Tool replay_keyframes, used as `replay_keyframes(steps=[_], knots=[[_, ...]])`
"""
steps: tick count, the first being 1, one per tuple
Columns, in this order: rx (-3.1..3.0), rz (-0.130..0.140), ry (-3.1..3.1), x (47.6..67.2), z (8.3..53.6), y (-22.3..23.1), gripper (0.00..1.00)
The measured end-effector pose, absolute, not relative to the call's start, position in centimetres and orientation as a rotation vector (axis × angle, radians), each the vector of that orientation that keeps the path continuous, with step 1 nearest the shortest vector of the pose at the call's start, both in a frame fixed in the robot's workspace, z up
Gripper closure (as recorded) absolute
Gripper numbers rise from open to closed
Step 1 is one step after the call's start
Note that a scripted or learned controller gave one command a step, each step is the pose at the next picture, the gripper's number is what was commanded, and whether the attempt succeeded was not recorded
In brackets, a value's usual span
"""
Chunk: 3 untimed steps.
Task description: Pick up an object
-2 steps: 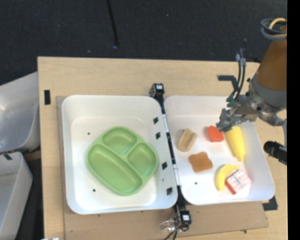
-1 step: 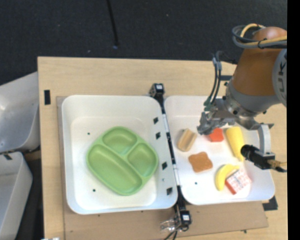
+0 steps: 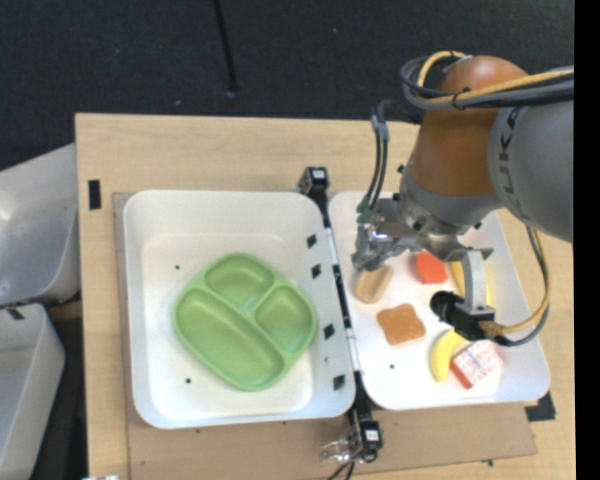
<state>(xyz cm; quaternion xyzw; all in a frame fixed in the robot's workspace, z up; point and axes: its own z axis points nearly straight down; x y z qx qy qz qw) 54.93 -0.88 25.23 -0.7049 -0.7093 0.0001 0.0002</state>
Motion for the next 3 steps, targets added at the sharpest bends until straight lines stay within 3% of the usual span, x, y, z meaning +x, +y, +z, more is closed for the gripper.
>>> replay_keyframes(steps=[2, 3], knots=[[-2.212, 0.003, -2.227, 54.6, 23.3, 8.5, 1.00], [-2.218, 0.002, -2.223, 54.6, 23.4, 8.2, 0.00]])
